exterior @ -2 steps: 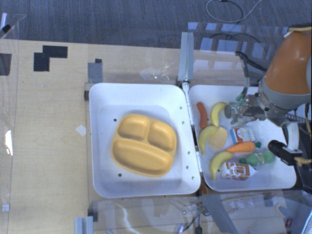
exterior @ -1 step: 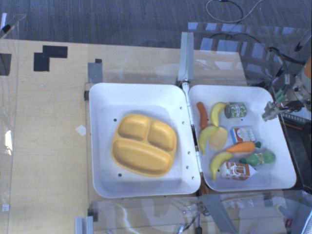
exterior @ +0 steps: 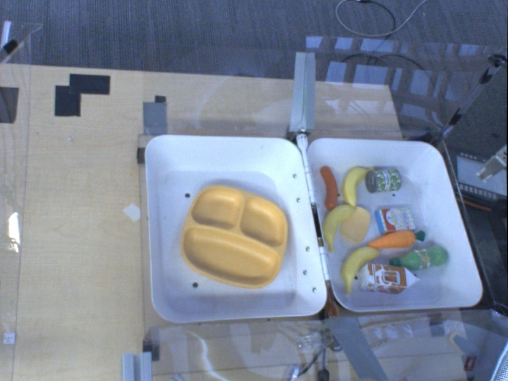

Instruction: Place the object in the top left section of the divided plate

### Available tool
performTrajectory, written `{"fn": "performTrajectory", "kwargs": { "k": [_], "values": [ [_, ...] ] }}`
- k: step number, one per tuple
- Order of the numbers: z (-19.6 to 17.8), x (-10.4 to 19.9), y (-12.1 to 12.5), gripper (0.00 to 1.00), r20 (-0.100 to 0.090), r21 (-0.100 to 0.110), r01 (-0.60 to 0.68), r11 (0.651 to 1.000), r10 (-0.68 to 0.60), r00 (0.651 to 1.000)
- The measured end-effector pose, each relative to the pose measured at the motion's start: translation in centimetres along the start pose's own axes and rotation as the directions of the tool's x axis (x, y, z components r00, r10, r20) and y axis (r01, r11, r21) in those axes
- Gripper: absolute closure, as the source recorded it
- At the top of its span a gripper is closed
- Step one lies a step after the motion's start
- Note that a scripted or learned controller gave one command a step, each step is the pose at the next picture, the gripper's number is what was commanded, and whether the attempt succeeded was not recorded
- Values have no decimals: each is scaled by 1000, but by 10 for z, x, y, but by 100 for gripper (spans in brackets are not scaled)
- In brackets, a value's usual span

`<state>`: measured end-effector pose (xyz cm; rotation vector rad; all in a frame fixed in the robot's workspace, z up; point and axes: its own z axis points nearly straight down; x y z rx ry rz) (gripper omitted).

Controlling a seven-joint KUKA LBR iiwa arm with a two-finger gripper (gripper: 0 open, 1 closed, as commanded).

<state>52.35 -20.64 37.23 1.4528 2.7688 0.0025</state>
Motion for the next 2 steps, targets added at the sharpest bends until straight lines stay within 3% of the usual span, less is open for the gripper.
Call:
{"fn": "performTrajectory", "kwargs": {
  "k": [1, 2],
  "values": [
    [57, 14, -18, 100, -6, 4, -53, 999, 53, 999],
    [-15, 12, -18, 100, 0, -1, 339, 941, -339, 941]
  ]
}}
